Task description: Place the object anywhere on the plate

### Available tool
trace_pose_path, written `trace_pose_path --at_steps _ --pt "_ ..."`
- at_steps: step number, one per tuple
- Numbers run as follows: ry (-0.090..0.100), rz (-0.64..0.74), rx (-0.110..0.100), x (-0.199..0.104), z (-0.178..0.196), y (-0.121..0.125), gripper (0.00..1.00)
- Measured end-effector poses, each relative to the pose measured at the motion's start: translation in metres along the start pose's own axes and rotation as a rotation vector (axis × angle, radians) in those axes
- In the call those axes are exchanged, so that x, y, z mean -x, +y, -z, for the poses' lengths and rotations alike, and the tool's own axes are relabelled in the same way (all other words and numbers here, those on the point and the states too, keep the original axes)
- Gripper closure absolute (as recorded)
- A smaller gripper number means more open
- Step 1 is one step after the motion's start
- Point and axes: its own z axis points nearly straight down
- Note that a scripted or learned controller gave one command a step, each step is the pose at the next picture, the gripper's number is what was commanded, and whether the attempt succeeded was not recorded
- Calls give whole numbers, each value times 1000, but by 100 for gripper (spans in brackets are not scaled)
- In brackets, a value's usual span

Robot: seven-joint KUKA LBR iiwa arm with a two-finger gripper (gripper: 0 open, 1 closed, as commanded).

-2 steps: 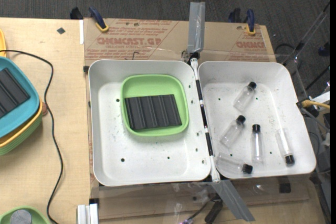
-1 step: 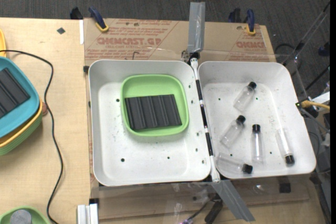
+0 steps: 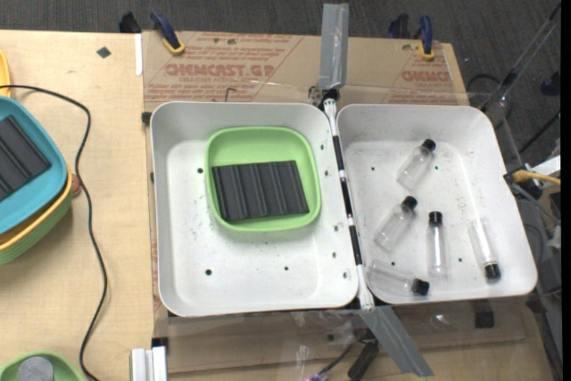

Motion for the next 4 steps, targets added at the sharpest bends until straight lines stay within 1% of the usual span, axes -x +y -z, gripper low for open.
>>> trace_pose_path --at_steps 3,4 --pt "-1 -2 -1 0 -5 -1 0" --pt "0 0 0 0 -1 0 0"
